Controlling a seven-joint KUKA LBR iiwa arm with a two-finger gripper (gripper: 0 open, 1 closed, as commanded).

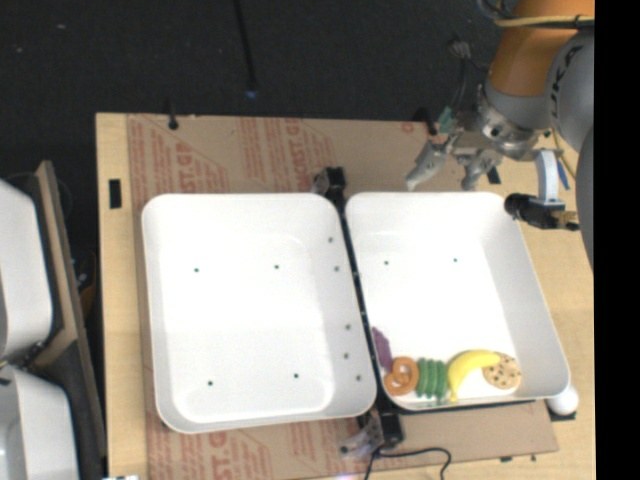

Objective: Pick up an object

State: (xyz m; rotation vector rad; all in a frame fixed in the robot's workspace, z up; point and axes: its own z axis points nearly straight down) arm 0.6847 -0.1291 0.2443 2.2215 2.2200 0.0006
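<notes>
My gripper [450, 173] hangs above the far edge of the right bin [450, 268], its two fingers spread apart with nothing between them. Along the right bin's near edge lie several small toys: a purple piece [381, 345], an orange pretzel-like ring [402, 376], a green ridged piece [432, 378], a yellow banana [470, 364] and a round cookie [501, 373]. The gripper is far from them, at the opposite end of the bin.
The left bin [245, 308] sits beside the right one on a cardboard sheet [230, 158]. A black clamp [330, 181] sits at the bins' far junction. White trays [20, 268] stand off the bench at the left.
</notes>
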